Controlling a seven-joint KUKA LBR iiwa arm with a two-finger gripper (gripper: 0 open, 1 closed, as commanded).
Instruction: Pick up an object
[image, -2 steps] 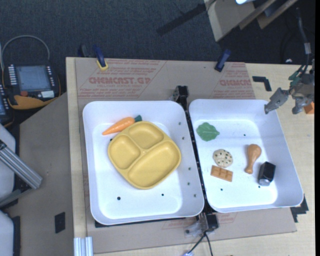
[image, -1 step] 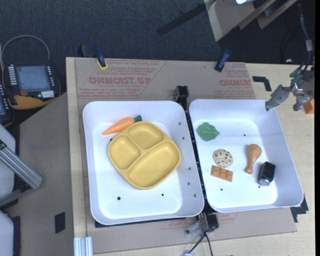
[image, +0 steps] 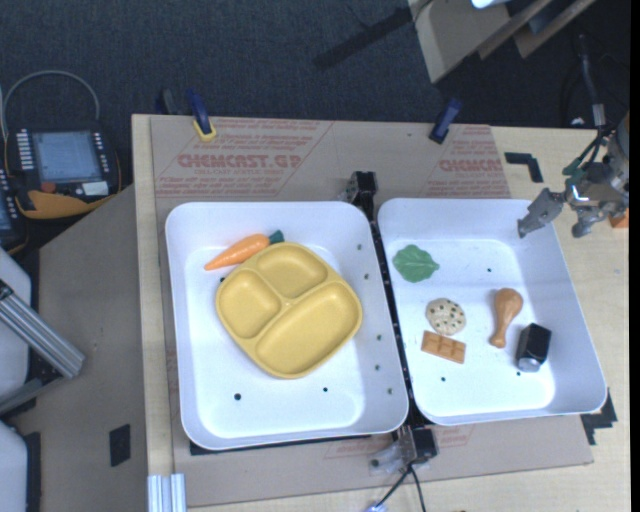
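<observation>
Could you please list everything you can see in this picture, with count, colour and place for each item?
white bins: two, white, side by side on the bench
divided plate: one, yellow, middle of the left bin
toy carrot: one, orange with a green top, left bin, at the plate's upper left edge
leaf: one, green, right bin, upper left part
cookie: one, pale with dark chips, right bin, below the leaf
cracker: one, orange-brown, right bin, just below the cookie
drumstick: one, brown, right bin, right of the cookie
block: one, black, right bin, beside the drumstick's lower end
clamps: two, blue, on the board's far edge
handheld screen unit: one, dark, far left
gripper: one, grey, above the right bin's upper right corner
</observation>
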